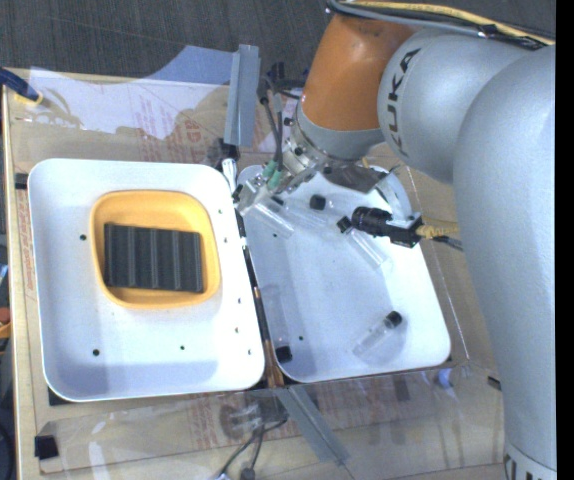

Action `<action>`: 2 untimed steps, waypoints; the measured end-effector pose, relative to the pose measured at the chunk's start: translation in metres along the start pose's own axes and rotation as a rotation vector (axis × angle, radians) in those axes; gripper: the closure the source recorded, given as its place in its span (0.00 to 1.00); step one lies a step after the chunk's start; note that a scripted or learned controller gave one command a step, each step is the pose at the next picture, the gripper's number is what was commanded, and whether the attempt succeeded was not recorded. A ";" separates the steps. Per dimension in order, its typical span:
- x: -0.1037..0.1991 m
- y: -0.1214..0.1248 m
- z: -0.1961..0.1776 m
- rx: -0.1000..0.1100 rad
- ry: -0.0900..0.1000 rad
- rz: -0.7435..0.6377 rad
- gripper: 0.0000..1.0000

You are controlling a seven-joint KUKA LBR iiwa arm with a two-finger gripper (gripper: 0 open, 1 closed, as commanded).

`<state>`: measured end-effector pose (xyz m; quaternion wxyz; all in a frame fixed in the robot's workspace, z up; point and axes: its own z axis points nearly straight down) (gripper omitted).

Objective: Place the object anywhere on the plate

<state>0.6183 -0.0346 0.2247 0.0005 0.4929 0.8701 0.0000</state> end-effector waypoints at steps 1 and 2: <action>0.000 0.000 0.000 0.000 0.000 0.000 0.00; 0.026 0.038 0.034 0.004 0.002 0.001 0.00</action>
